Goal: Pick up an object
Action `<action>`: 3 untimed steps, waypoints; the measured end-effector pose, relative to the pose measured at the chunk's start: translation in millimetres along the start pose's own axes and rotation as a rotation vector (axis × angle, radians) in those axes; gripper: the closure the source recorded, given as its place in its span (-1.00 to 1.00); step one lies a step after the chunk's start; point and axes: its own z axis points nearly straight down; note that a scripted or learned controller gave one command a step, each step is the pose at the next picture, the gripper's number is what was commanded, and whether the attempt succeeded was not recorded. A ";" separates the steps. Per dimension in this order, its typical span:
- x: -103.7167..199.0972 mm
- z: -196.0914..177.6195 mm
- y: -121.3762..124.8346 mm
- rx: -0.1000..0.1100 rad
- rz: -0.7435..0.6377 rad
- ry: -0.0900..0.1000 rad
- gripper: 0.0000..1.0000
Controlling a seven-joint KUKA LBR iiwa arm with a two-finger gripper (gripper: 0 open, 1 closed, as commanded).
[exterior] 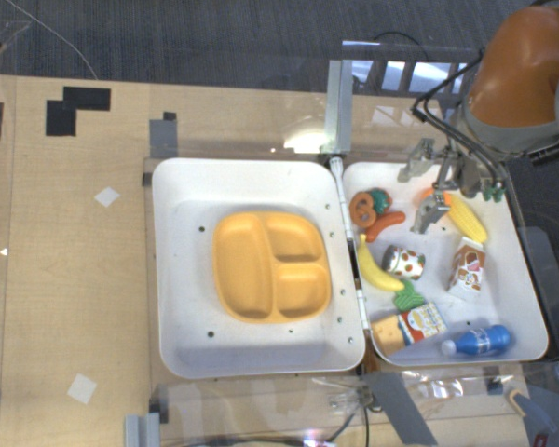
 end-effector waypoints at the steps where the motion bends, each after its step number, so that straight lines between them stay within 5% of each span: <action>1: 51.8 107.5 -44.3 0.000 0.103 0.011 -1.00; 2: 37.1 130.5 -68.7 0.001 -0.085 -0.005 -1.00; 3: 61.0 130.6 -118.0 0.003 0.224 -0.003 -1.00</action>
